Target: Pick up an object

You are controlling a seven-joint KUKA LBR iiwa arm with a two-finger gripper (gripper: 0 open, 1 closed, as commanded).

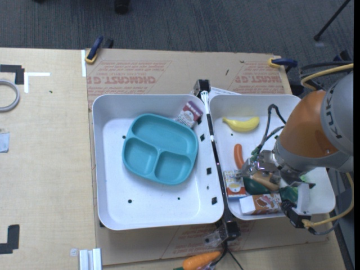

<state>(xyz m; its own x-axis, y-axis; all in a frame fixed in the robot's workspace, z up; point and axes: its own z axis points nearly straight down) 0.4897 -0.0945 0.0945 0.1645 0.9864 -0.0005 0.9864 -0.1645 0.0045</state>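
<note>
Brown, elongated and roll-like, a small object (263, 181) is lying low in the right-hand shallow white bin (289, 103), right under the end effector (256, 170), which is pressing down among a cluster of packaged items: a red-and-white carton (235, 185), a brown-and-white box (260, 203) and a scrap of green packaging (289, 193). Whether that brown item is sitting between the fingers cannot be made out, so the pick is looking reached-for rather than done; lifting anything clear of the bin floor is what remains. The fingers themselves are blurring into cables and clutter, so their spread cannot be told.

Farther up the same bin, a slim red sausage-shaped toy (239, 154) and a yellow plastic banana (242, 124) are lying apart from the cluster. The grey arm with its orange band (306, 131) is covering much of the bin's right side, hiding whatever rests beneath it. Across the divider, the left white bin (107, 196) is carrying a turquoise three-compartment tray (160, 149) with a small patterned wrapper (189, 115) just beside its upper corner. An orange object (198, 260) on the tabletop is partly cut off at the bottom edge.
</note>
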